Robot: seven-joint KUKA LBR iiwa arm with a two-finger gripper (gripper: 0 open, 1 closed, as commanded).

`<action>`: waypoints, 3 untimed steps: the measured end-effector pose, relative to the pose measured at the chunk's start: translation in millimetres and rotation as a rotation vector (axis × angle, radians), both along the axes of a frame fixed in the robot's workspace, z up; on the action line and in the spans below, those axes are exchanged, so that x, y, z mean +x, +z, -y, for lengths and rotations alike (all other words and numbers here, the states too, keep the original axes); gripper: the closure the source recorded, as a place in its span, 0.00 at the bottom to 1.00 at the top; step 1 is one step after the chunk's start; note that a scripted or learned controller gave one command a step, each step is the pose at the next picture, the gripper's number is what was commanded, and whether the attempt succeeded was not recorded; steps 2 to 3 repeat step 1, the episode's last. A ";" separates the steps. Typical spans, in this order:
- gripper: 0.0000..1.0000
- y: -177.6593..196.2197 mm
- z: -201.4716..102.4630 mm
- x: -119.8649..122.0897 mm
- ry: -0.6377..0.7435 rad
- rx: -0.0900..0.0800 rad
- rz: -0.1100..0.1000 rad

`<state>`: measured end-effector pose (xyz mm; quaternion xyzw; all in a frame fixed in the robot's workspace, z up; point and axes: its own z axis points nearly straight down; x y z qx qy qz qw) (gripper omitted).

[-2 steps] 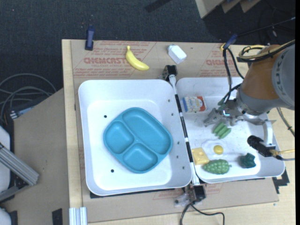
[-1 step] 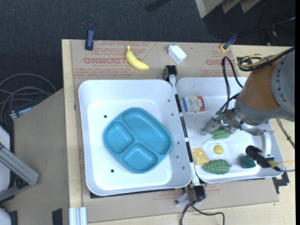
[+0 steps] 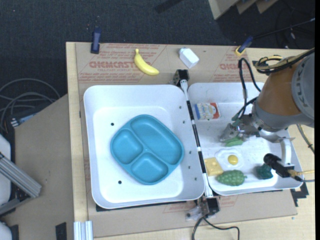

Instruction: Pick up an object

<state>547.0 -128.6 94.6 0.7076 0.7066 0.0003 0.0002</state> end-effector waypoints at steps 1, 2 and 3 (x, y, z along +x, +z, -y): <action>1.00 90.1 -75.3 -44.1 0.003 0.000 0.000; 1.00 90.1 -75.3 -44.1 0.003 0.000 0.000; 1.00 90.1 -75.3 -44.1 0.003 0.000 0.000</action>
